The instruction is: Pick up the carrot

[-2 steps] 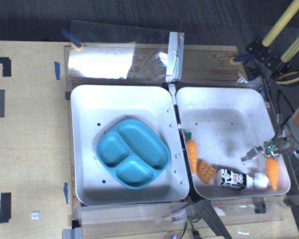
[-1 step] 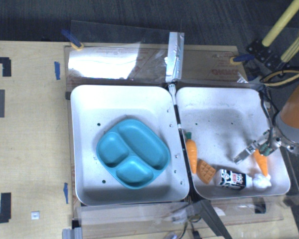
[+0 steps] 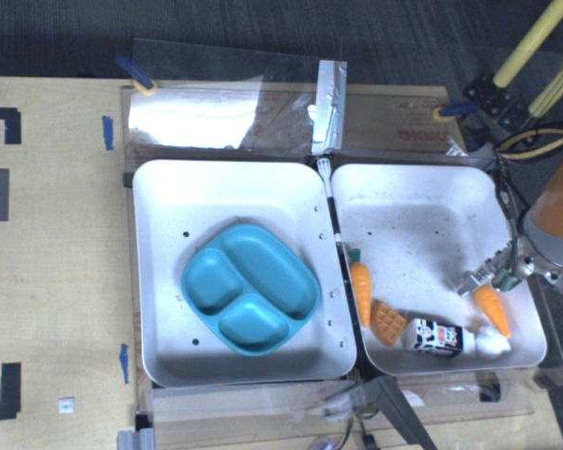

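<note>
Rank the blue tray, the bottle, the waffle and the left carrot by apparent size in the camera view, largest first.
1. Blue tray, by far the largest.
2. Bottle.
3. Left carrot, close to the bottle in length but thinner, so that pair is unsure.
4. Waffle, smallest.

Bright, even overhead light, a slightly soft picture.
Glare whitens the clear plastic sheet (image 3: 202, 115) behind my bins, and the left bin (image 3: 159, 204) holds only faint shadow along its walls. My arm (image 3: 555, 209) blurs at the right edge; fine detail stays grainy.
</note>
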Controlling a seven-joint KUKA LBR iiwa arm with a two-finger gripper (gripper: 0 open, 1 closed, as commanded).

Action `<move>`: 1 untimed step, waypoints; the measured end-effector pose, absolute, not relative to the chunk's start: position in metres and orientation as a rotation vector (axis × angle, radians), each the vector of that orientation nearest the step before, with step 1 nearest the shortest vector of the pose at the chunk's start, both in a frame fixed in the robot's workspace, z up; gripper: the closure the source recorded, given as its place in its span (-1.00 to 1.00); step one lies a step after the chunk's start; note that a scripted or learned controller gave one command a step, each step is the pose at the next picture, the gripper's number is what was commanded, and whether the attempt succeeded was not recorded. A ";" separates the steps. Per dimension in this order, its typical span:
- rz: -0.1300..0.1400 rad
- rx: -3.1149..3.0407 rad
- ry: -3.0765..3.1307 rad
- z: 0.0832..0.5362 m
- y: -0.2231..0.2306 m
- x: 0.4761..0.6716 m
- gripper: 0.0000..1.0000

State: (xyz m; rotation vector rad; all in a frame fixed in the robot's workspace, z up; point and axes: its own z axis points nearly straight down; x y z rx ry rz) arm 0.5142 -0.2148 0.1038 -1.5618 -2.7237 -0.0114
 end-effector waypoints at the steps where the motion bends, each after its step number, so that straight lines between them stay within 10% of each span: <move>1: -0.003 -1.714 -2.635 0.185 -0.130 0.496 1.00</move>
